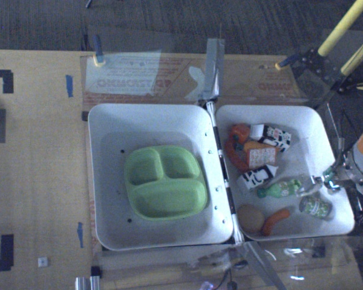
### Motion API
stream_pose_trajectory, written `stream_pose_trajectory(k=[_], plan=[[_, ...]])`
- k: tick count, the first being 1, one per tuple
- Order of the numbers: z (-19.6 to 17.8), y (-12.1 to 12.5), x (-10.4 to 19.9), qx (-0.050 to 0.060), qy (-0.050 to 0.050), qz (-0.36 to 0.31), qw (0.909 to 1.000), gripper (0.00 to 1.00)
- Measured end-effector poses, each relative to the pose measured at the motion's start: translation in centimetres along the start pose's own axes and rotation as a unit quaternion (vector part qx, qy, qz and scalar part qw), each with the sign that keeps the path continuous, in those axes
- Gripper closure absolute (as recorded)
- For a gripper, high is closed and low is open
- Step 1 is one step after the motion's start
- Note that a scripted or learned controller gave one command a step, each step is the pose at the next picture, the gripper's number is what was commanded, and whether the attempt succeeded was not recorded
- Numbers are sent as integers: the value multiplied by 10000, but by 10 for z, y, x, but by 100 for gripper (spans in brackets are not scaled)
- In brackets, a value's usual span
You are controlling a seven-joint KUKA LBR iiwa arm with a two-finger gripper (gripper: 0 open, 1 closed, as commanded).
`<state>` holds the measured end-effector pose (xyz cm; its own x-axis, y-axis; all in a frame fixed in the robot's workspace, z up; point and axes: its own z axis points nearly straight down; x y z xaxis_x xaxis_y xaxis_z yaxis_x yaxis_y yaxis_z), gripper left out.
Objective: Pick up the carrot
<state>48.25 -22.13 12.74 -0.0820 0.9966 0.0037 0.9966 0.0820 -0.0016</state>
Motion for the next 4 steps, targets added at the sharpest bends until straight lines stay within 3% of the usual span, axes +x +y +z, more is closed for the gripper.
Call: stream_pose_trajectory(k=[1, 2, 3, 4], plan=[[41, 8, 3, -22, 16, -1723, 9850, 0], [29, 10, 1, -64, -21, -1710, 9852, 100], [-129, -2, -2, -24, -35, -1267, 9919, 100], [-135, 0, 21, -14, -29, -3555, 9347, 100]])
